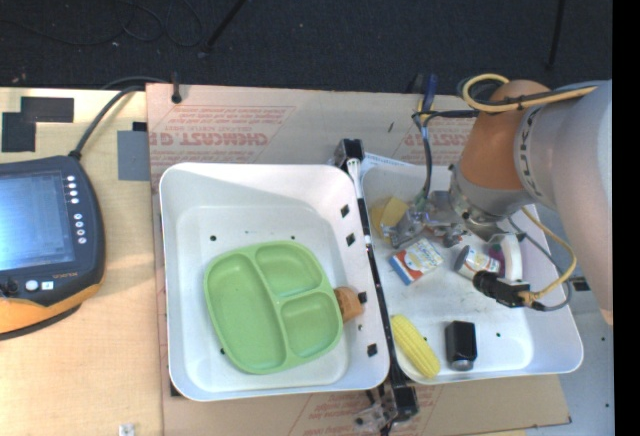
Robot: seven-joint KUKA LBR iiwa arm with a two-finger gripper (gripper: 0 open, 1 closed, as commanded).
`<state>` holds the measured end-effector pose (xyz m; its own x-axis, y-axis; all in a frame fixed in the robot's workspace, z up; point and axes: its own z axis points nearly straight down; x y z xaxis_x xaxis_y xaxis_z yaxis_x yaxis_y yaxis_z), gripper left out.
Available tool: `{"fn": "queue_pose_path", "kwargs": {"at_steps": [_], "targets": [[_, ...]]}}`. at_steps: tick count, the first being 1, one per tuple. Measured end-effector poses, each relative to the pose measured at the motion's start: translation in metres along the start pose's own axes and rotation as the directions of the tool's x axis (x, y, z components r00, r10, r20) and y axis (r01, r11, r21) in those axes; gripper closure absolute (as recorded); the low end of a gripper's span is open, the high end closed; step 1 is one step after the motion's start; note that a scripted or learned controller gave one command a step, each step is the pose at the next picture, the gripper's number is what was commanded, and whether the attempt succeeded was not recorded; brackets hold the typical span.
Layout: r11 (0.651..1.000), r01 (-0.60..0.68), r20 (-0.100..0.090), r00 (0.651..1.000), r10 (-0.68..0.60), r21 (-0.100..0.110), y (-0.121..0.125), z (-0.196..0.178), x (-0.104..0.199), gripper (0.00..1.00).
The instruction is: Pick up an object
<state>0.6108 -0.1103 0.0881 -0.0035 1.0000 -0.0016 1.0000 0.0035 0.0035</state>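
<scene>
Two shallow white bins side by side on a cardboard sheet [250, 119] over the pale wooden tabletop [70, 364]. In the left bin [185, 224]: a lime-green divided plate [272, 306], smooth plastic, three compartments, rounded corners, lying flat and slightly turned. Just beside its right edge, against the bin wall, a small tan-brown lump [349, 302], too small to name.

In the right bin [545, 349]: a yellow corn cob [414, 345], bumpy and tapered, near the front left corner; close to its right, a small black boxy object [460, 343], matte, apart from the cob. Further back, a flat card or packet in white, blue and red [415, 260], tilted; a yellow wedge-shaped piece [391, 214] behind it near the divider; a white item with red print [497, 259] toward the right, partly under a cable.

Over the back of the right bin, the grey arm with its orange band [490, 149], bulky and rounded, hiding much of that bin's far right. Below the wrist, the gripper [437, 224], low over the clutter between the yellow wedge and the printed card. Fingers lost among metal parts and wires; opening cannot be told, possibly nothing between them. Black and yellow cables [530, 294] looping from the wrist across the bin's right side.

Left on the tabletop, a grey-and-orange control pendant [45, 234] with a dark screen, well apart from the bins.
</scene>
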Motion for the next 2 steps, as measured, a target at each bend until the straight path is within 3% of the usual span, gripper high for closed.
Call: {"fn": "queue_pose_path", "kwargs": {"at_steps": [1,2], "targets": [[1.0,-0.007,-0.004,1.0,0.007,0.013,-0.088,0.001,-0.005,0.0],[1.0,-0.007,0.001,1.0,0.007,0.008,-0.04,0.001,0.018,0.0]]}}
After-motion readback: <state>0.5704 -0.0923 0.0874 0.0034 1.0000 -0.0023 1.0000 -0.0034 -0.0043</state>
